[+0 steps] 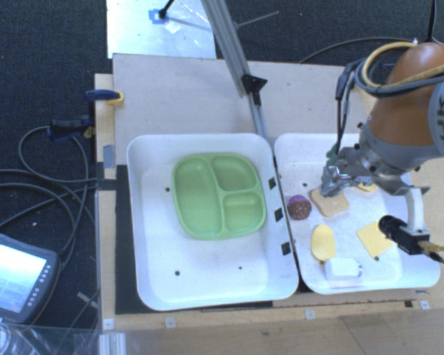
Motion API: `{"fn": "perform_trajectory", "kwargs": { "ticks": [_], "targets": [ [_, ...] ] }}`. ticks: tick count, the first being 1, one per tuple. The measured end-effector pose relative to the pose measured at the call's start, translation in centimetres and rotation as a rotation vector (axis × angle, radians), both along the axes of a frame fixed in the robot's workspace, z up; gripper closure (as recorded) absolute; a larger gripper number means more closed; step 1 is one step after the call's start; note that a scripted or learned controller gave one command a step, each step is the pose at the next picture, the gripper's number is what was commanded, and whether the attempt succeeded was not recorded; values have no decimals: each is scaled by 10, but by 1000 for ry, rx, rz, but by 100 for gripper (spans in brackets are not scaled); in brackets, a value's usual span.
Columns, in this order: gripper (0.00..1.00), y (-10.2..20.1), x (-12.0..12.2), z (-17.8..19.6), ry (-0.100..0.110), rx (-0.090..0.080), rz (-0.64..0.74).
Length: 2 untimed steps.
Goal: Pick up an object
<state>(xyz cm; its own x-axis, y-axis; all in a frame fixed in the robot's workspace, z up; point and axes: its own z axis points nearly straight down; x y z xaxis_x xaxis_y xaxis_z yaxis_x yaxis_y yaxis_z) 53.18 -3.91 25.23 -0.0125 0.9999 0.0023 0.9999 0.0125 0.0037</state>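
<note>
Gripper (333, 186) sits low in the right bin (429, 276), right at the upper end of the tan cracker-like piece (331, 201); I can't tell how the jaws stand from this angle. I'd settle squarely over that piece, staying off the purple ball (300, 208) beside it, and close only once it's seated. Yellow oval (323, 242), yellow square (374, 239) and white block (343, 268) lie nearer the front. I can read no writing anywhere

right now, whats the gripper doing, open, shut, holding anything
Gripper: low in the right bin, at the edge of the tan cracker-like piece. Whether it is open, shut or gripping the piece cannot be told.
</note>
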Motion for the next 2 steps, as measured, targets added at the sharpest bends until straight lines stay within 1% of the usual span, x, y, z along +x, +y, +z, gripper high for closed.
{"fn": "perform_trajectory", "kwargs": {
  "ticks": [1, 2],
  "targets": [
    [100, 43, 22, -12, 1, -1, -2],
    [100, 95, 35, -22, 2, -1, -2]
  ]
}}
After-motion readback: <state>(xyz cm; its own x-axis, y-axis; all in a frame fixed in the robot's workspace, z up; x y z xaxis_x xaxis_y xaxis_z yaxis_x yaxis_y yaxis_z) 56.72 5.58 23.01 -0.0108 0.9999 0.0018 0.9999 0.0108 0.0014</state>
